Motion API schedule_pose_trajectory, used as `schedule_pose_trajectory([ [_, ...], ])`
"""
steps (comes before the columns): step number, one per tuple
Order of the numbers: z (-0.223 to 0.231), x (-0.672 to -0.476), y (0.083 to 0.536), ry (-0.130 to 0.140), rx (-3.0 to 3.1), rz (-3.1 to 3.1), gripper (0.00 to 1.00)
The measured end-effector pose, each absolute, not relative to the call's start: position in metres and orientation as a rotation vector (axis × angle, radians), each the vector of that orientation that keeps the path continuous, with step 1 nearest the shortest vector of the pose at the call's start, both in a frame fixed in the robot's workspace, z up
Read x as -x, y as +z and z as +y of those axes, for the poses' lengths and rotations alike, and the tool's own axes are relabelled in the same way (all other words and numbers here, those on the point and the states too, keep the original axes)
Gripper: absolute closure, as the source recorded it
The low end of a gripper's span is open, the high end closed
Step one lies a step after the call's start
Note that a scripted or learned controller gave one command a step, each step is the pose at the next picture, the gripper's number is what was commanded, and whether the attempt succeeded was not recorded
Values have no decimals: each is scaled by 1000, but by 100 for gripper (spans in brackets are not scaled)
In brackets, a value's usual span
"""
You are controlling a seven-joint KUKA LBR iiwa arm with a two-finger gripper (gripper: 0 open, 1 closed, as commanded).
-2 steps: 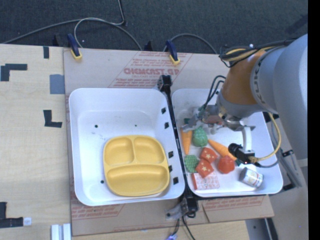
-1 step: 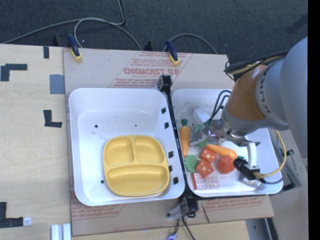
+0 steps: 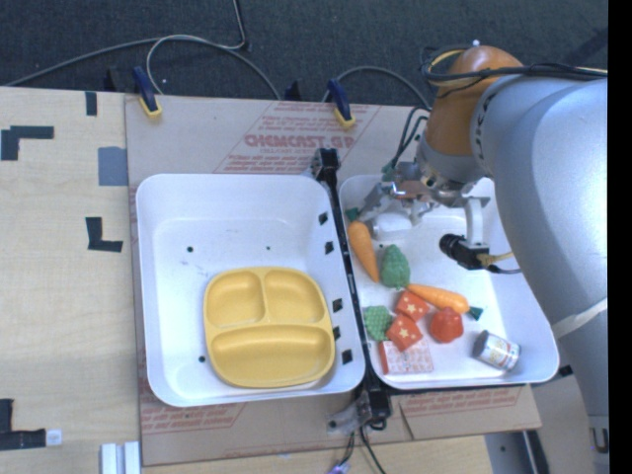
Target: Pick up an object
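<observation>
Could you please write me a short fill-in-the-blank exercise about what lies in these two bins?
1. The yellow plate lies in the ____ bin.
2. The plate has ____ compartments.
3. The can lies near the right bin's front ____ corner.
4. The end effector hangs over the ____ bin.

Missing words: left; three; right; right

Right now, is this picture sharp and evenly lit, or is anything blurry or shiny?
Camera view: even, soft lighting with faint shadows; the yellow tray and toy carrot look fairly sharp; mild glare on the arm's orange band; the hand is small and hard to make out.
</observation>
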State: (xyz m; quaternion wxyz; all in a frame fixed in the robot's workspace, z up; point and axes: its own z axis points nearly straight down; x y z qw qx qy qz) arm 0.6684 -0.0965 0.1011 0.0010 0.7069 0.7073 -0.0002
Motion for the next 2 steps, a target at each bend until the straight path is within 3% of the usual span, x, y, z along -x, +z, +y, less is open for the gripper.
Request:
schedule_pose_trajectory([
  [1, -108, -591, 86, 1, -2220, 2220, 0],
  [2, -109, -592, 96, 1, -2217, 2218, 100],
])
